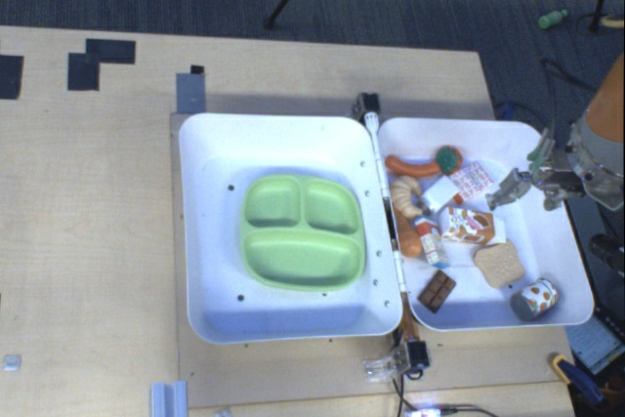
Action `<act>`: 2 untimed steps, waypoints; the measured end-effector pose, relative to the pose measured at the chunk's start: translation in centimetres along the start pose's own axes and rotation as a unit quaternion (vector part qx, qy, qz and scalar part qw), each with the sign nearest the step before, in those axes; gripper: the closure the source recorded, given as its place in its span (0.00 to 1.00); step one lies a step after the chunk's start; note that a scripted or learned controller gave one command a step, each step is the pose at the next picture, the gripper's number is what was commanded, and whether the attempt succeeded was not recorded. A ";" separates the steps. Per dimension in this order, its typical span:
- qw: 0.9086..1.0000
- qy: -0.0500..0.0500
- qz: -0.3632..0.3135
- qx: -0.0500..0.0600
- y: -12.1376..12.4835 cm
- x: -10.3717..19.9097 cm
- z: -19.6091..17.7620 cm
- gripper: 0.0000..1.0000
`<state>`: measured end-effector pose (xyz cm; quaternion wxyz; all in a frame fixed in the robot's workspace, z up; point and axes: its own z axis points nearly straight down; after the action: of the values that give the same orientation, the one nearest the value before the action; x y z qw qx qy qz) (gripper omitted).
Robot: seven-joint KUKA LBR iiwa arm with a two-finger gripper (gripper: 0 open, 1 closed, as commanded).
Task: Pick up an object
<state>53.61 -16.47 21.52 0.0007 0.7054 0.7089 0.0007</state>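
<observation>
The objects for picking lie all in the right bin (557, 239), crowded toward its left wall. Near the top there is a sausage (414, 166) with a small green and red piece (448, 157) touching its right end. Below them lie a white card with red print (473, 178), a pale bread-like thing (404, 197), a small bottle (429, 243), and a colourful snack packet (469, 226). More to the front I see a slice of toast (500, 263), a brown chocolate bar (437, 289), and a grey round object (533, 299) in the front right corner.

The gripper (508, 190) hangs over the right half of this bin, just beside the card and the packet, and nothing is between its fingers. Whether the fingers are apart or together I cannot tell from here. The grey arm (601, 156) comes in from the right.

In the left bin (210, 210) a green divided tray (300, 231) lies flat in the middle. Both bins stand on a wooden bench (88, 210).
</observation>
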 end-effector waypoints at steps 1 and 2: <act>1.000 0.000 0.000 0.000 3.5 5.1 7.0 0.00; 1.000 -0.001 0.001 -0.001 4.9 -0.7 13.0 0.00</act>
<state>58.59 -17.20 8.56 0.0024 0.7063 0.7079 0.0010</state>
